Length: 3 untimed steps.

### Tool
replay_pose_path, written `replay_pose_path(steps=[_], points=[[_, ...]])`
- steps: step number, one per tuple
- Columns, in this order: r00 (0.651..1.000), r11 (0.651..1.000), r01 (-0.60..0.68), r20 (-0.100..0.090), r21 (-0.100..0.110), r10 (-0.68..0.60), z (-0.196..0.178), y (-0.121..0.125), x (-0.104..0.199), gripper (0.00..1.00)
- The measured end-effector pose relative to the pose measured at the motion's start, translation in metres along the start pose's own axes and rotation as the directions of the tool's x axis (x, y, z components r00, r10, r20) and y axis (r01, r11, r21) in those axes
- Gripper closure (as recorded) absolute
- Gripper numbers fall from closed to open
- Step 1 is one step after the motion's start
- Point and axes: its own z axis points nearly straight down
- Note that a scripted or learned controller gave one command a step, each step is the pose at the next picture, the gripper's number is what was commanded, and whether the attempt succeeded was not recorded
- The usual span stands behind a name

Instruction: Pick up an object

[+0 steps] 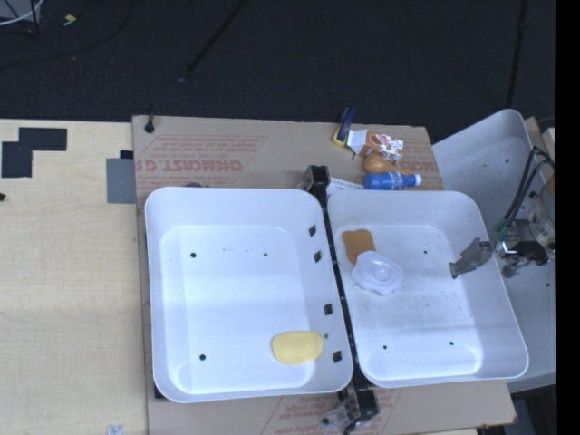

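Note:
A pale yellow, soft-looking object lies near the front right corner of the left bin. In the right bin an orange-brown flat piece lies near the back left, with a clear white round lid-like object touching its front edge. My gripper hangs over the right side of the right bin, to the right of both objects and well apart from them. Nothing shows in its grasp.
Behind the right bin, on the cardboard, lie a blue bottle, an orange packet and a blue-and-yellow tool. A black clip joins the bins at the back. A grey panel rises at the right.

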Motion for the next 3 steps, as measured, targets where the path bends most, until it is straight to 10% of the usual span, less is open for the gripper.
replay_pose_path(steps=[1,2,3], points=[[1.000,1.000,0.000,0.005,-0.011,0.001,-0.093,-0.006,-0.013,0.00],[1.000,1.000,0.000,0.001,-0.001,0.000,-0.097,-0.007,-0.013,1.00],[1.000,1.000,0.002,0.006,-0.017,-0.002,-0.234,-0.012,0.007,1.00]])
